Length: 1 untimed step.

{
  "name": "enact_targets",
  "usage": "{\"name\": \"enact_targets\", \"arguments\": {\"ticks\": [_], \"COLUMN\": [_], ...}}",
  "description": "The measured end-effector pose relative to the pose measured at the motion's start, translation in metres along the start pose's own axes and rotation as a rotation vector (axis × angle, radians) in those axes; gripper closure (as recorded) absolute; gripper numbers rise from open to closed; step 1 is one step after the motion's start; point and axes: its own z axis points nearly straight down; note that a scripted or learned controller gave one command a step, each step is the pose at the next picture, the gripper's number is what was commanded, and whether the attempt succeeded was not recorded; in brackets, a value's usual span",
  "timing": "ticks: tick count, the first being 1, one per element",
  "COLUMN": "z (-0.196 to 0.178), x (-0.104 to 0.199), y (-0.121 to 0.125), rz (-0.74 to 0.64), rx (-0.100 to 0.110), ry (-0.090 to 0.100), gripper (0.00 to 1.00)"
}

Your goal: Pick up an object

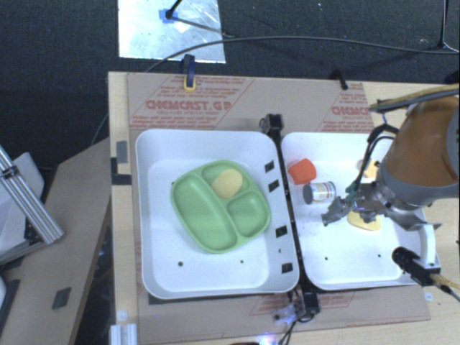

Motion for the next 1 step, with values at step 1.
{"name": "enact_targets", "arguments": {"ticks": [1], "z": [-0.0055], "x": [0.0], "y": [0.0028], "rz": [-0.002], "rx": [-0.012], "ry": [-0.001], "gripper": [0.0]}}
